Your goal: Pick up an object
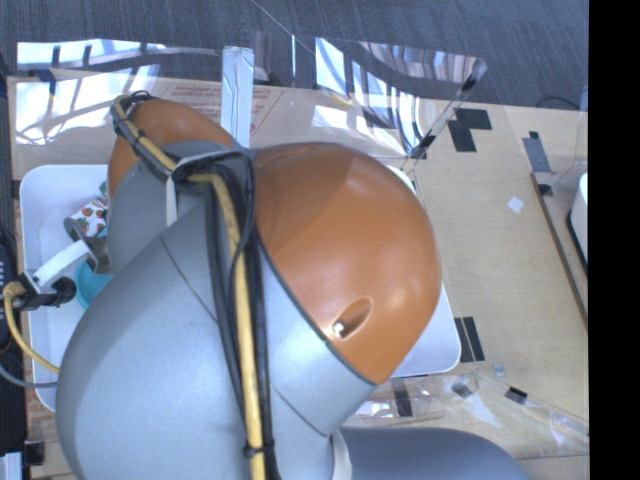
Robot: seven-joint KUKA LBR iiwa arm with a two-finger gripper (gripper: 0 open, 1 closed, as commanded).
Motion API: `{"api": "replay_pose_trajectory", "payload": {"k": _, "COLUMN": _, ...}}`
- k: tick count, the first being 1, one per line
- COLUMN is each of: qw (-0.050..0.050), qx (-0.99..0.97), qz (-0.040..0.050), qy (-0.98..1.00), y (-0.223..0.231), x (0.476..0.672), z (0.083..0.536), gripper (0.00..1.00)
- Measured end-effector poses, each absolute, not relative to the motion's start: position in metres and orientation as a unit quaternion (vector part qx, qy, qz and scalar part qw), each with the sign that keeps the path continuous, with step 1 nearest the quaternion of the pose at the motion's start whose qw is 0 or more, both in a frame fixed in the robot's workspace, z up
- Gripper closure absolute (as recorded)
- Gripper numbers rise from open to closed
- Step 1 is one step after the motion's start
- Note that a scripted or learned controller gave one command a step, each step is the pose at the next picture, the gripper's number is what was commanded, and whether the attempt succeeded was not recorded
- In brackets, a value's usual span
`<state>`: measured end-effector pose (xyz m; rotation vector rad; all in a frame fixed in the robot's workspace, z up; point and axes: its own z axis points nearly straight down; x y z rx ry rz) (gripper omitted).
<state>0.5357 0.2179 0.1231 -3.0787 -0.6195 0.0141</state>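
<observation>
arm point(330, 258), grey with a broad orange dome, looms close to the camera across the middle and lower part of the frame. a yellow cable point(240, 318) and a black one run together down its grey shell.

at the left of the frame the left bin point(35, 183) shows its white wall and part of its floor. two things lie there, right at the arm's left edge: a patterned thing point(92, 213) with brown and white spots, higher up, and a teal thing point(93, 286) just below it, partly covered by the arm. what either one is cannot be made out.

the jaws are at that same left edge over the left bin, mostly covered by the arm, and i cannot tell whether they are released, clenched or grasping anything.

a white corner of the right bin point(445, 343) peeks out at the lower right of the orange dome. beyond it, on the right of the frame, lies the bare brown worktop point(500, 228) with short strips of black tape point(470, 128). dark carpet point(150, 8) runs along the top.
</observation>
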Motion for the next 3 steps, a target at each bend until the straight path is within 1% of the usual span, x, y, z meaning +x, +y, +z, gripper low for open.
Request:
{"api": "replay_pose_trajectory", "payload": {"k": 1, "qw": 0.002, "qx": -0.975, "qz": 0.0017, "qy": -0.224, "y": 0.192, "x": 0.475, "z": 0.176, "gripper": 1.00}}
{"api": "replay_pose_trajectory", "payload": {"k": 2, "qw": 0.000, "qx": -0.987, "qz": 0.0012, "qy": -0.162, "y": 0.217, "x": 0.476, "z": 0.184, "gripper": 1.00}}
{"api": "replay_pose_trajectory", "payload": {"k": 3, "qw": -0.001, "qx": -0.995, "qz": 0.0010, "qy": -0.104, "y": 0.218, "x": 0.517, "z": 0.181, "gripper": 1.00}}
